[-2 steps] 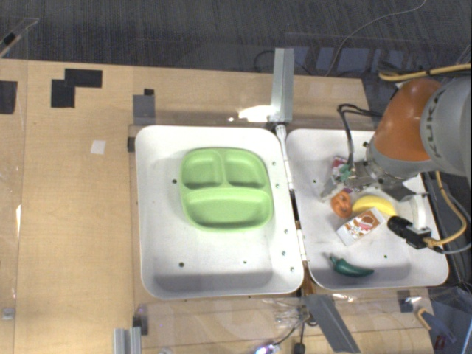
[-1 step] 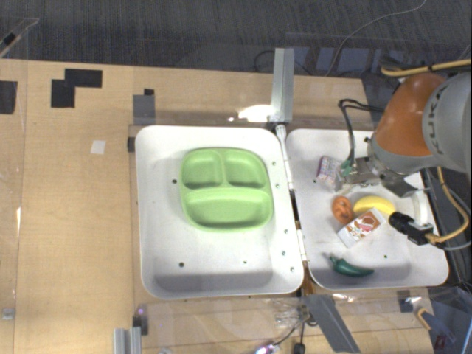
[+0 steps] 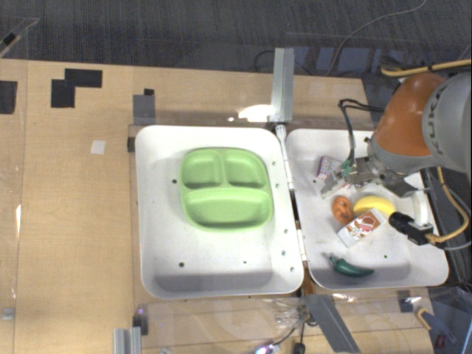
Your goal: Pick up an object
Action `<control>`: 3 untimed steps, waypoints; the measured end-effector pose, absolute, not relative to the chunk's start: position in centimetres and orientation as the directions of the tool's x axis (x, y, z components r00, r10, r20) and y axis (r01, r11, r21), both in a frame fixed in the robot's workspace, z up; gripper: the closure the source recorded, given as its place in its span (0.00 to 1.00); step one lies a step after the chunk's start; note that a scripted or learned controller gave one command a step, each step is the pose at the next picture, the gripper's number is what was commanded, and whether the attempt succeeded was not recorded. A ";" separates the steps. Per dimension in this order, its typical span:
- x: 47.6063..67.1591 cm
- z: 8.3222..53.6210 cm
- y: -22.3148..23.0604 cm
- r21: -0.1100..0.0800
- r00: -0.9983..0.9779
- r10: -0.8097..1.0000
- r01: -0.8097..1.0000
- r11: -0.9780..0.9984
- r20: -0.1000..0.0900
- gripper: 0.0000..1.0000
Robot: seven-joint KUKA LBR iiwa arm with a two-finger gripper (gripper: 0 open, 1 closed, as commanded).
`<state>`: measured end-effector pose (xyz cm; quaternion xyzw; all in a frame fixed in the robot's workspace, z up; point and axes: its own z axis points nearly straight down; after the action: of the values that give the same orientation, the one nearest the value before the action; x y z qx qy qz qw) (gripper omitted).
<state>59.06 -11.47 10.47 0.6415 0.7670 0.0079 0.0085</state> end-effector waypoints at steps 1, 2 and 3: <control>52.5 9.3 -11.1 0.021 -0.123 0.992 0.992 0.123 -0.004 0.00; 52.8 10.5 -10.9 0.026 -0.126 0.992 0.992 0.126 0.000 1.00; 52.8 10.5 -10.9 0.026 -0.126 0.992 0.992 0.126 0.000 0.00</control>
<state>52.78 -10.88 10.49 0.6611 0.7502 0.0097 0.0083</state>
